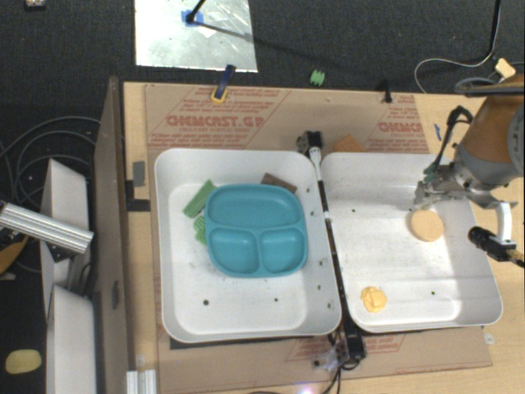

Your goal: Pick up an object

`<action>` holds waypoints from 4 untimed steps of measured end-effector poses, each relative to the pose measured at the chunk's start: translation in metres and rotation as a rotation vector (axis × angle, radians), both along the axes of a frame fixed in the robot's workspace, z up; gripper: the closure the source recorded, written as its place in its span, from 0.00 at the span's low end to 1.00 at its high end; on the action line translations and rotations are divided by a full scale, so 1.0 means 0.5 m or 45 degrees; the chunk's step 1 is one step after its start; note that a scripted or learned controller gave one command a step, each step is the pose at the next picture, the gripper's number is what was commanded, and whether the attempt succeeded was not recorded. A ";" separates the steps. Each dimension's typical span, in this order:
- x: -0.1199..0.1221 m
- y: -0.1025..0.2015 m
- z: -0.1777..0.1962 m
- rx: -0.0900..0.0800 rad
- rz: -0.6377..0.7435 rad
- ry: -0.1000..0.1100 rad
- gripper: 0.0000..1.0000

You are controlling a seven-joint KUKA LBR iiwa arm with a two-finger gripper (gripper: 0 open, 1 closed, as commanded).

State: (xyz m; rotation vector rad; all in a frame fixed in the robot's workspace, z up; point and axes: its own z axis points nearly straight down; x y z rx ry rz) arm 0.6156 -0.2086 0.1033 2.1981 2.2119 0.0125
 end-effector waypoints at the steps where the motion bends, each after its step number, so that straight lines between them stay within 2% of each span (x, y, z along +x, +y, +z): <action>1: -0.050 0.004 0.072 0.013 -0.008 0.024 1.00; 2: -0.049 0.004 0.068 0.013 -0.006 0.025 0.00; 3: -0.037 0.005 0.022 0.012 -0.002 0.027 0.00; 4: -0.059 0.004 0.030 0.013 -0.006 0.028 0.00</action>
